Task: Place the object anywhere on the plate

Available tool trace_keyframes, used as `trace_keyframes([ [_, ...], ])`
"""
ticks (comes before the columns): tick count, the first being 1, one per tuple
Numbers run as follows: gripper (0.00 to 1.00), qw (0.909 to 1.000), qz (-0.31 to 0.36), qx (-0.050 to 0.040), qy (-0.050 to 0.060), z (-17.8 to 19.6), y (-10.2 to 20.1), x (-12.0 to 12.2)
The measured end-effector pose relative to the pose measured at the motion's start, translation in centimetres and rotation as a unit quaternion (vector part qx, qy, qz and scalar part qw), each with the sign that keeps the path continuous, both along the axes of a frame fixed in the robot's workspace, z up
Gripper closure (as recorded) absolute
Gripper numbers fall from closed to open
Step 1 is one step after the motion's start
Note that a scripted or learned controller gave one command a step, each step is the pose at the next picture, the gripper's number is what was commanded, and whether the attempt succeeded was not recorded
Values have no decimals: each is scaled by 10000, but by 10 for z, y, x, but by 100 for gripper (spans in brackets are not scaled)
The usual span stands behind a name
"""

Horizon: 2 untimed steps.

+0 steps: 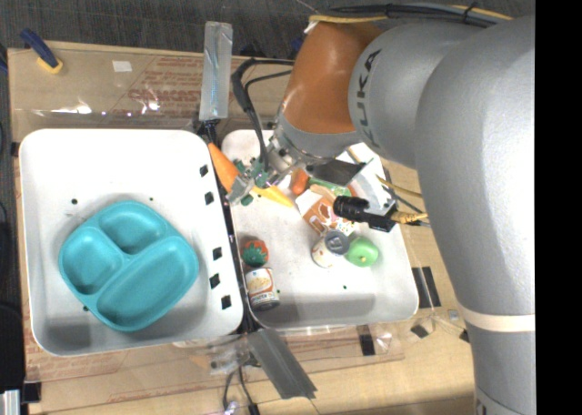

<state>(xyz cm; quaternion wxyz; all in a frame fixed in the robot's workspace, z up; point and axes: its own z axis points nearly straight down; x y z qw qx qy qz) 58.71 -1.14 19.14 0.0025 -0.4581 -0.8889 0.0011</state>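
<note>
From above, two white bins sit side by side on the bench. The left bin [55, 177] holds a teal plate [127, 263] with three compartments, lying toward the near left of that bin; nothing rests on it. The right bin [382, 299] holds the clutter. A carrot [221, 164] lies at its far left corner, tilted against the wall between the bins. A yellow piece [273, 193] lies just right of it, under the wrist. Near the middle lies an orange packet [320, 211], with a green ball [363, 253] to the right and a small grey-capped item [333, 244] touching the packet's near edge. A small red and green fruit [254, 251] sits by the left wall, and a jar [261, 288] stands just nearer than it.

The arm [455, 131] fills the right side, its orange band [327, 76] above the far part of the right bin, hiding much of that bin. The gripper [244, 184] points down and left, close beside the carrot and the dividing wall. Its fingers are too small and cluttered to tell whether they are open or closed, and no object can be seen between them.
</note>
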Motion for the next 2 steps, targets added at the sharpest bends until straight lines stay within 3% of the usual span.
trace_keyframes([
  [1, 100, 9980, 625, 6, -26, 34, 64, -70],
  [2, 0, 9981, 614, 2, -18, 33, 63, -70],
])
